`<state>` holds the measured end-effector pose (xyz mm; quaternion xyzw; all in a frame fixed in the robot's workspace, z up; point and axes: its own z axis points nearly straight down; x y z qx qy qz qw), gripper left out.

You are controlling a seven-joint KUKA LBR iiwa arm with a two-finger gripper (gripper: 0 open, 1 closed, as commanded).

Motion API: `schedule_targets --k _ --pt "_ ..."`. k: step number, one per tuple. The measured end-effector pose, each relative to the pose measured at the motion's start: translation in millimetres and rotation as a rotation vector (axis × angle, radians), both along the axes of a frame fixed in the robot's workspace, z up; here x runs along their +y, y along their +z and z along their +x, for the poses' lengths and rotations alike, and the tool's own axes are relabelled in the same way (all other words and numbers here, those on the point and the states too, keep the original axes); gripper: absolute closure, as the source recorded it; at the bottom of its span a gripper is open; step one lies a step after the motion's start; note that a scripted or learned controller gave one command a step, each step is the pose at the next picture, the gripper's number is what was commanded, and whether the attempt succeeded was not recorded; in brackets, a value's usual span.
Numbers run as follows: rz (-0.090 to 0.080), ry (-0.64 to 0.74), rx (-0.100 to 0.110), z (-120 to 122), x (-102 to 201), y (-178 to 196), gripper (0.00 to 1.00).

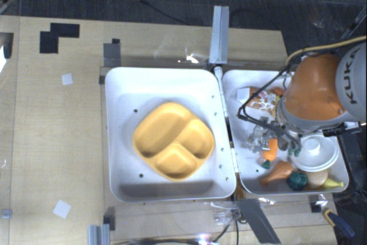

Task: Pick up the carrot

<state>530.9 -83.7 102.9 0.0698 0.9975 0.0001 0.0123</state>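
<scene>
Arm down in the right-hand bin, pincer low over the clutter.

Camera view: the grey arm reaches in from the right edge, and the pincer hangs over the right bin; whether it's apart or together, I cannot tell. The carrot lies tilted near the bin's lower edge, just below the pincer, beside a dark green item and a white cup. Left of centre, the other bin carries a yellow divided tray on the wooden surface.
</scene>
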Motion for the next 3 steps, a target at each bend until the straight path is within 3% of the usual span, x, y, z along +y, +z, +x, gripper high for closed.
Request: schedule_targets --k 1,2,3 --pt "-0.001 0.134 0.004 -3 50 161 1.00" --pt "0.000 0.133 0.011 -4 50 157 0.00" --pt "0.001 0.030 0.019 -35 1 82 0.00"
